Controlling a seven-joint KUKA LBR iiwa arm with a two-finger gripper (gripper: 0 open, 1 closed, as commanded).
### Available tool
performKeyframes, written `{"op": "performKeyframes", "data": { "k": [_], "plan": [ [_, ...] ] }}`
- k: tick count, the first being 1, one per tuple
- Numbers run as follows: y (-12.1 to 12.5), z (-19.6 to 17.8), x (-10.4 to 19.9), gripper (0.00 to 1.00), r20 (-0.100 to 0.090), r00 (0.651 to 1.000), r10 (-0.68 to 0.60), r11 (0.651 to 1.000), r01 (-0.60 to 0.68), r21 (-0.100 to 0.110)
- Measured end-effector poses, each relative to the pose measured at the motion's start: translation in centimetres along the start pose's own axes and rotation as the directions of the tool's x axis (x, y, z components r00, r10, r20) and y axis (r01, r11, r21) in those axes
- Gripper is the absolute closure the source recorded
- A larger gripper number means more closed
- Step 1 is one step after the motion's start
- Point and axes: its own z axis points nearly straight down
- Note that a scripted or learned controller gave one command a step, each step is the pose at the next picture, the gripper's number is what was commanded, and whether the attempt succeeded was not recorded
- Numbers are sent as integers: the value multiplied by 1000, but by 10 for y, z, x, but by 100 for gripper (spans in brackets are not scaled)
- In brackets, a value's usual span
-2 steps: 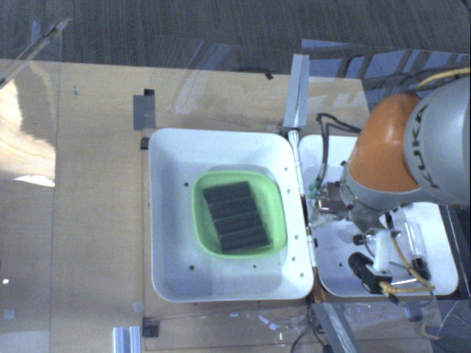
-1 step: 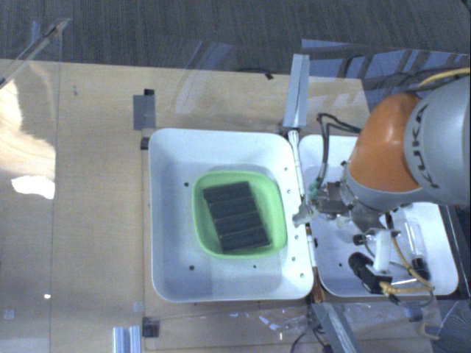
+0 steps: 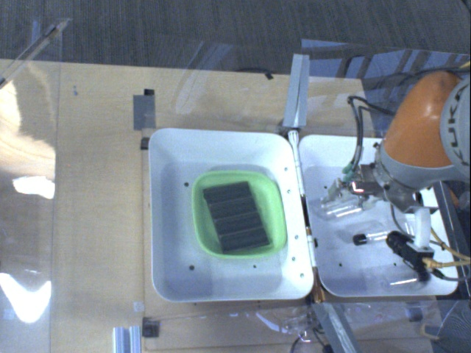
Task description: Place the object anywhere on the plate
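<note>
A dark, ribbed rectangular object [image 3: 235,217] lies flat in the green plate [image 3: 274,197], turned a little askew, and the plate sits in the middle of the left white bin [image 3: 169,197]. Over the right bin [image 3: 331,271], near its far left part, the gripper [image 3: 340,199] hangs low beneath the grey arm with its orange band [image 3: 419,123]; its pale, glinting fingers seem spread somewhat with nothing between them, though glare makes that hard to judge. A small black-tipped marker-like item [image 3: 368,237] lies on that bin's floor, just right of the gripper.
</note>
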Motion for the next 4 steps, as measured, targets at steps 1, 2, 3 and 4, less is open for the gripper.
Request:
{"op": "performKeyframes", "data": {
  "k": [1,2,3,4],
  "plan": [
    [2,-11,1,100,0,1000,-5,1000,5,-6],
    [-31,12,55,100,-2,998,-67,998,67,4],
    [-31,12,55,0,-2,998,-66,998,66,3],
    [-7,3,3,0,0,994,-105,994,105,0]
  ]
}}
